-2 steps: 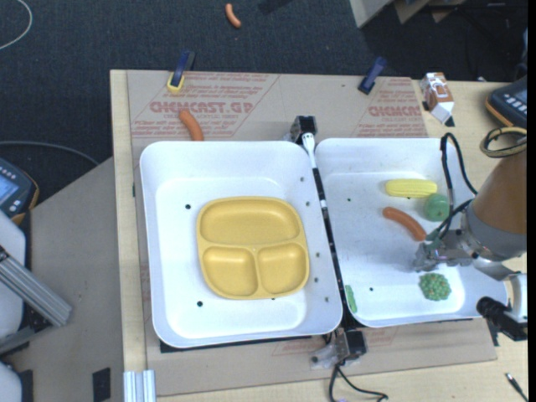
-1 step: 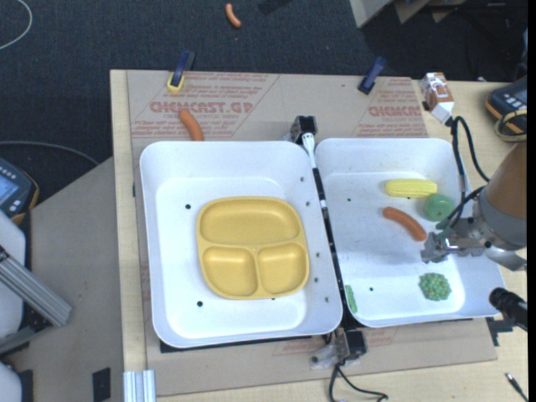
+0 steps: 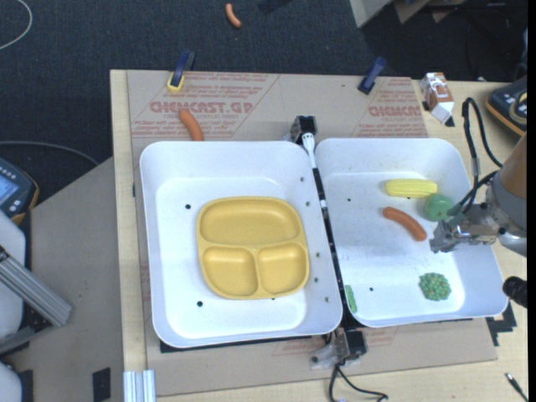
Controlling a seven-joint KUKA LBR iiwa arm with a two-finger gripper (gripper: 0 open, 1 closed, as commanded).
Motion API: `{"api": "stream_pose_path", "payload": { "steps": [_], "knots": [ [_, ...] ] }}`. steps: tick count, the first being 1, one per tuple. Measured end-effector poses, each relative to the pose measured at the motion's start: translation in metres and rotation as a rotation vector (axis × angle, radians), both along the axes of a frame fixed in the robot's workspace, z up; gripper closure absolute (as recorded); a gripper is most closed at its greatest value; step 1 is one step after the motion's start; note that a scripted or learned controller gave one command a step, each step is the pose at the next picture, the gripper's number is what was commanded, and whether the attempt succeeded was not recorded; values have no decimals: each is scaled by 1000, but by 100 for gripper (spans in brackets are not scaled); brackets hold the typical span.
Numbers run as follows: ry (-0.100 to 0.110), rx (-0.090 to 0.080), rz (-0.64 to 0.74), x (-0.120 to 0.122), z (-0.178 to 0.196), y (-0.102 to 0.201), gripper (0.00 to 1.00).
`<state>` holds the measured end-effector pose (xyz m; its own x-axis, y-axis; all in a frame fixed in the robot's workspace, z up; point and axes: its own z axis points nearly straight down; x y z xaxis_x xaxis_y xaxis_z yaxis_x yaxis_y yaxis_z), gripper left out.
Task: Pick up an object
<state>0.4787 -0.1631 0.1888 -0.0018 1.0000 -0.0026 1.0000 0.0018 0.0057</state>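
Fixed above the worktop (image 3: 251,99), looking down at a slant from moderate height, both white bins (image 3: 159,224) centred in frame, floor along the top.

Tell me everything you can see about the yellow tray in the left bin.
The yellow tray looks like matte plastic, with rounded corners and three compartments: one wide one across its far half and two smaller ones side by side nearer the camera. It lies flat, right side up, turned slightly askew, near the middle of the left white bin. It rests on the bin floor; nothing else touches it.
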Motion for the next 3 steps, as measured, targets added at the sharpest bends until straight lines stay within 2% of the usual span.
{"api": "stream_pose_path", "payload": {
  "steps": [1, 2, 3],
  "knots": [
    [-1, 0, -1, 1, 38, 0, 100],
    [2, 2, 4, 35, 30, 35, 100],
    [1, 3, 5, 64, 40, 82, 100]
  ]
}}
